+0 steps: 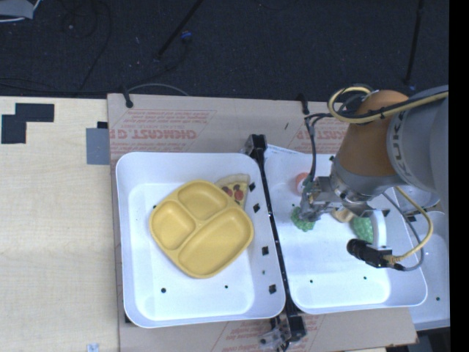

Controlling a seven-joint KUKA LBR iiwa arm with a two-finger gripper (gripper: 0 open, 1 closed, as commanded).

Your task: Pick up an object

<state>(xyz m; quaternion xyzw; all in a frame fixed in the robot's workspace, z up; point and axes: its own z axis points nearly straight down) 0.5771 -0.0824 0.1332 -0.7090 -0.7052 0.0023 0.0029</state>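
The gripper (311,205) is seen in the right bin (344,292), just over a green lump (303,223); whether it is spread or pressed together cannot be told.

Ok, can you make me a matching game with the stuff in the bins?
Things:
1. plate
2. pizza slice
3. lump by the gripper
4. left bin

Matches:
A. white
B. green
C. yellow
D. half hidden by the plate

Pairs: 1-C, 2-D, 3-B, 4-A
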